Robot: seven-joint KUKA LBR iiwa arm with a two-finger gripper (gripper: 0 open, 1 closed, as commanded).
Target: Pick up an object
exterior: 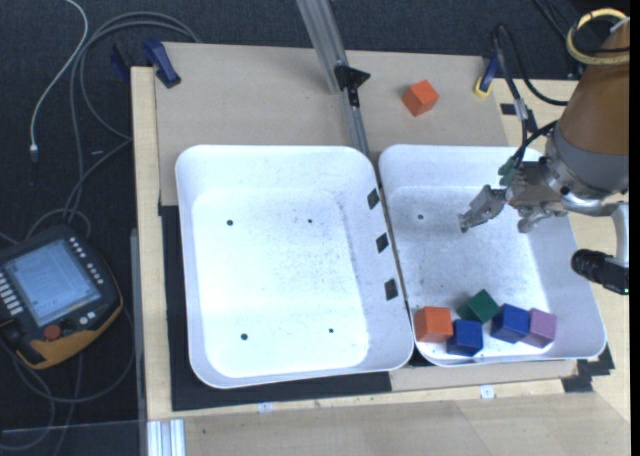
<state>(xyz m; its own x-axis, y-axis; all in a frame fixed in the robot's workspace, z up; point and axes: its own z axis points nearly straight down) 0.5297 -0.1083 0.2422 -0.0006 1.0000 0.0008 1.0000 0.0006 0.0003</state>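
The grey robot arm with the orange band point(600, 119) comes in from the right side of the frame. Its metal pincer point(497, 206) hangs over the upper middle part of the right shallow white bin point(560, 254). Its thin fingers are spread apart and nothing sits between them, so the pincer is released.

The things to pick up lie in a little bunch at the lower edge of that same bin. From left to right there is a small orange block point(433, 322), a small dark blue block point(466, 335), a small green block point(483, 305), a second blue block point(513, 322) and a small purple block point(541, 325). They sit close together, some touching.

So the bunch lies below the pincer in the frame, well apart from it. The green block looks nearest, almost straight down the frame from the fingers. The pincer would have to move toward the lower edge and then go down.

The left shallow white bin point(200, 244) sits beside it. One more orange block point(421, 97) rests on the tan tabletop point(250, 94), at the upper middle, outside both bins.
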